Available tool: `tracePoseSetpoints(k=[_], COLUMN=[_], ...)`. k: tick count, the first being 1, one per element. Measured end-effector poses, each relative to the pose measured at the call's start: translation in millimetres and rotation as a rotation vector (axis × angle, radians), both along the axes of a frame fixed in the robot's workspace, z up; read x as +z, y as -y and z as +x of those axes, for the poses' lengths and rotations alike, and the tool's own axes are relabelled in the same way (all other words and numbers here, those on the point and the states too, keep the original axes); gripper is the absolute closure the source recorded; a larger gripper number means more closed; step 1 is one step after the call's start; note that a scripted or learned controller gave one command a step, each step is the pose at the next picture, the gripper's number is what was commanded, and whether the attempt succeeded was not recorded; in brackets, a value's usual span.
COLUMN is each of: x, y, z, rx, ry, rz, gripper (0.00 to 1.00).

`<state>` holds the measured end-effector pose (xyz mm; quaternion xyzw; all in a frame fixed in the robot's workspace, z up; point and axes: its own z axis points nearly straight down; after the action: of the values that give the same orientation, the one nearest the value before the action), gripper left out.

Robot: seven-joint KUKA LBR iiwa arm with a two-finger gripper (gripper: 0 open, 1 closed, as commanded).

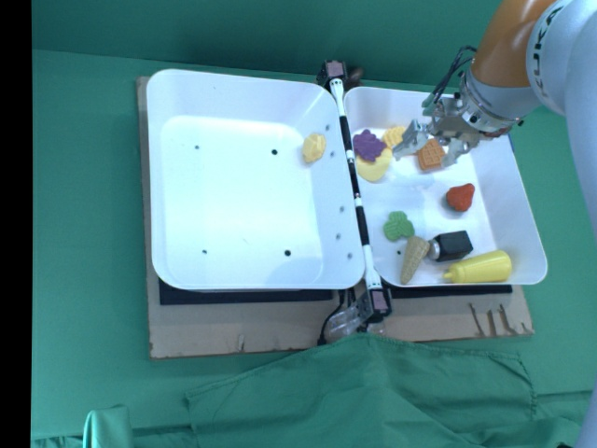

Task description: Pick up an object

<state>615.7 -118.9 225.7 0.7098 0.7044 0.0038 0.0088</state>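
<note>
- Gripper (pixel 431 147) hangs over the far part of the right bin (pixel 519 215), its two fingers spread apart on either side of an orange waffle-like piece (pixel 430 154); whether the fingers touch the piece I cannot tell
- Grey arm (pixel 546 35) with its orange band enters from the upper right
- Purple grape cluster (pixel 368 144) lies just left of the gripper, touching a flat yellow piece (pixel 374 167), with a small yellow-orange piece (pixel 394 135) beside them
- Red strawberry-shaped toy (pixel 460 197) sits nearer the right wall
- Green leafy toy (pixel 398 225), ice-cream cone (pixel 412 258), black block (pixel 451 245) and yellow bottle (pixel 479 268) lie along the near end of the same bin
- Left bin (pixel 182 96) holds one small yellow toy (pixel 314 147) close to the divider between the bins
</note>
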Motion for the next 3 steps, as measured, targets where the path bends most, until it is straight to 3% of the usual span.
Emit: tracePoseSetpoints(k=[1,2,3], x=[-32.9,-34.8,-34.4], y=[56.5,69.0,65.4], z=[48.7,35.4,-9.2], rx=[0.004,0.004,0.002], ry=[-0.024,0.006,0.01], rz=[0.004,0.003,-0.002], gripper=[0.0,0.0,0.0])
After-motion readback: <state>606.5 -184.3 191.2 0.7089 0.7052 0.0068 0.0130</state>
